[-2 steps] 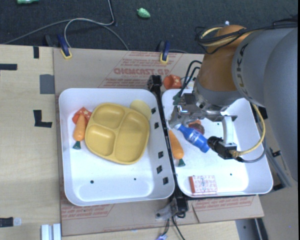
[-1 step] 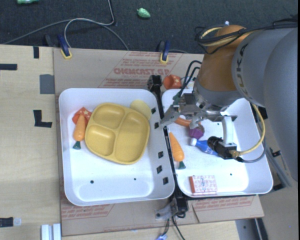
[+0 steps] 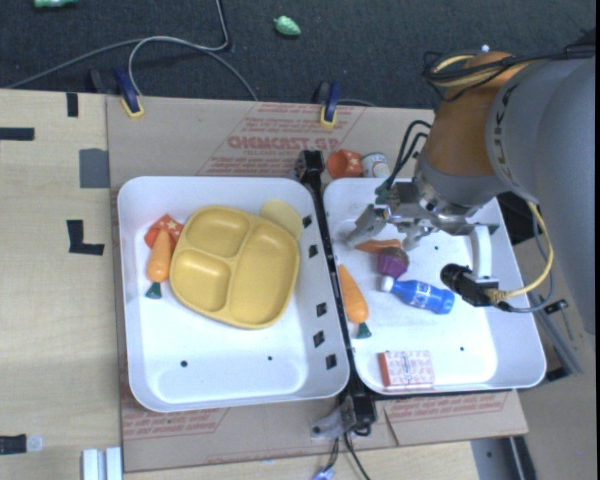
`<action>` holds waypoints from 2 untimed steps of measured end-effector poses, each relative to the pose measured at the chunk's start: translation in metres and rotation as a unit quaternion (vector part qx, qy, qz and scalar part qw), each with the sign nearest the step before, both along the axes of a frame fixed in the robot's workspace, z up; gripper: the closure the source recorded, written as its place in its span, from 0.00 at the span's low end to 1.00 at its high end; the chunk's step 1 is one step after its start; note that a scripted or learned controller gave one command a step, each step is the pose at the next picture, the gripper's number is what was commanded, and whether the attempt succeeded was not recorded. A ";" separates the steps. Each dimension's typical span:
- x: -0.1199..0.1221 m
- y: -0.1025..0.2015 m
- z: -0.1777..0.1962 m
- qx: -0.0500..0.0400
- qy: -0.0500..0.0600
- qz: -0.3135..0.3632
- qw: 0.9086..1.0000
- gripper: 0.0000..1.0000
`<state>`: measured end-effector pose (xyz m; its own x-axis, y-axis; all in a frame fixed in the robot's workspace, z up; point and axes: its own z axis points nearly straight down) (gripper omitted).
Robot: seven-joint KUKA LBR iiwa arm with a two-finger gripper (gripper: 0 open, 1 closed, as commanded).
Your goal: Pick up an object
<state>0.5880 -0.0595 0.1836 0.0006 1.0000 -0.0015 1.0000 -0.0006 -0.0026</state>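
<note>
While my gripper (image 3: 388, 230) hangs low in the right bin (image 3: 500, 363), fingers spread and gripping nothing, the purple object (image 3: 392, 261) lies just below it (blue bottle (image 3: 423, 295) beside).

Red print on the cardboard sheet (image 3: 270, 140) is too blurred.

Dark carpet (image 3: 380, 28) runs across the twelve o'clock edge, crossed by a thin pale cable (image 3: 170, 43). Below it, a light wooden bench (image 3: 40, 298) carries a brown cardboard sheet (image 3: 270, 138), pinned at twelve o'clock by two blue-and-yellow clamps (image 3: 329, 100).
</note>
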 end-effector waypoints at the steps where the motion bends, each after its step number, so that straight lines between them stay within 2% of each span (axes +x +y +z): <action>1: 0.013 -0.050 -0.097 -0.001 -0.003 0.001 1.000 0.00; 2: 0.055 -0.041 -0.098 0.000 -0.003 0.001 1.000 0.00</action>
<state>0.6433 -0.1002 0.0855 -0.0020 1.0000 -0.0011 1.0000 0.0020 0.0030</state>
